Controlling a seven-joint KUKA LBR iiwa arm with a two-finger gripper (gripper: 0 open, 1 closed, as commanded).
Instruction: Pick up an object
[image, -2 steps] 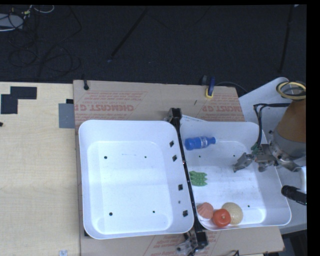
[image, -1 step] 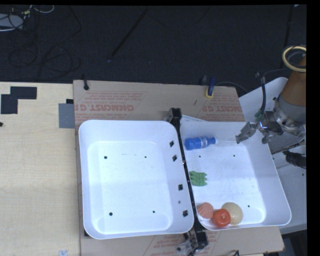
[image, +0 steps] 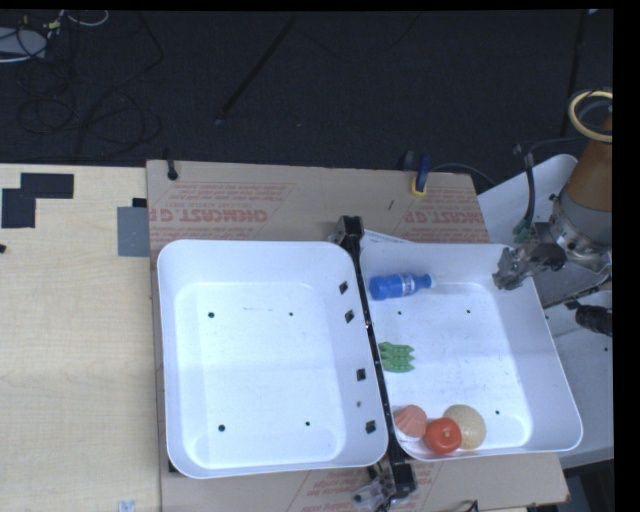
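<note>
Camera view, from above at a slant. Landmark: the black divider (image: 365, 340) where the two white bins meet. Left bin (image: 180, 300): lies against the divider's left side, its floor showing small dark holes. Right bin (image: 545, 370): lies against the divider's right side and holds all the loose objects. Blue bottle (image: 398, 286): on its side, just right of the divider's upper part, its white cap pointing away from the divider. Green toy (image: 396, 357): small and ridged, just right of the divider's middle. Pink piece (image: 409, 421): close to the divider's lower end, in the right bin's near corner. Red ball (image: 443, 435): touching the pink piece on the side away from the divider. Tan ball (image: 465, 425): touching the red ball, farther again from the divider. Gripper (image: 512, 268): well right of the divider, over the right bin's far right rim, apart from every object; nothing lies between its fingers, and how wide they stand cannot be told. Arm (image: 590, 190): orange band and grey wrist, farther right of the gripper. Bench (image: 80, 350): pale wood, left of the left bin. Cardboard sheet (image: 260, 205): under both bins.
</note>
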